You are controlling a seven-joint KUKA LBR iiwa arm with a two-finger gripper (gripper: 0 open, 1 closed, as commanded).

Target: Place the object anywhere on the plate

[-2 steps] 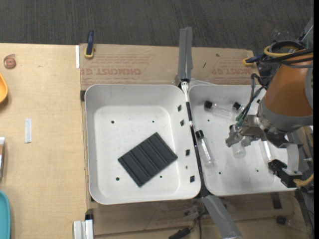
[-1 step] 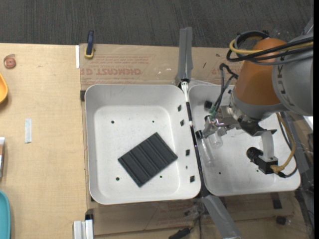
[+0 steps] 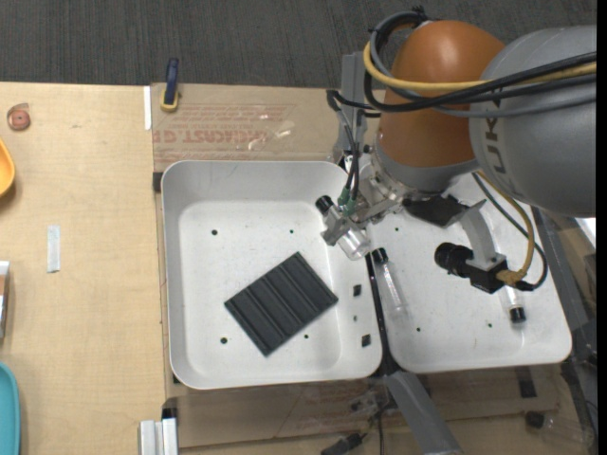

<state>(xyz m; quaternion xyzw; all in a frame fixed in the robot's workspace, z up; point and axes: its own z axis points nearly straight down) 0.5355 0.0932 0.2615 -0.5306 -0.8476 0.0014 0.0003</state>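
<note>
A dark ribbed rectangular plate [image 3: 282,302] lies tilted on the floor of the left bin [image 3: 190,254], with nothing on it. My gripper [image 3: 343,232] hangs over the right edge of that bin, close to the wall shared by the two bins, above and to the right of the plate. A clear tube with a dark tip [image 3: 388,280] lies just below the gripper in the right bin [image 3: 474,349], along its left wall. From this angle I cannot see anything held in the gripper.
In the right bin lie a black cylindrical piece with a cable [image 3: 467,263] and a small clear vial [image 3: 515,313]. Two small black bits [image 3: 358,291] sit near the left bin's right wall. The arm's orange band [image 3: 432,83] looms over the right bin's far side.
</note>
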